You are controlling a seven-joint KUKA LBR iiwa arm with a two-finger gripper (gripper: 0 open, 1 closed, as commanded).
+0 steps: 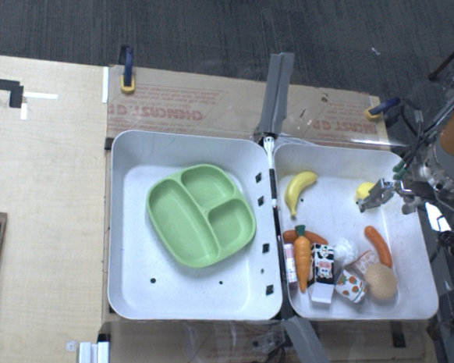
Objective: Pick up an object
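End effector (384, 193) parked over the right bin (420, 309), can't tell if it's open or closed. Small yellow thing (365, 192) right up against its left tip, maybe touching. Further left, one banana (298, 190). Below: one sausage (378, 245), one carrot (302, 261), one milk carton (322, 272). Far left, one green plate (201, 214).

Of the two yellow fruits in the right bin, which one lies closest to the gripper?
The small yellow lemon, right beside the gripper near the bin's far right side. The curved yellow banana lies farther left, near the divider.
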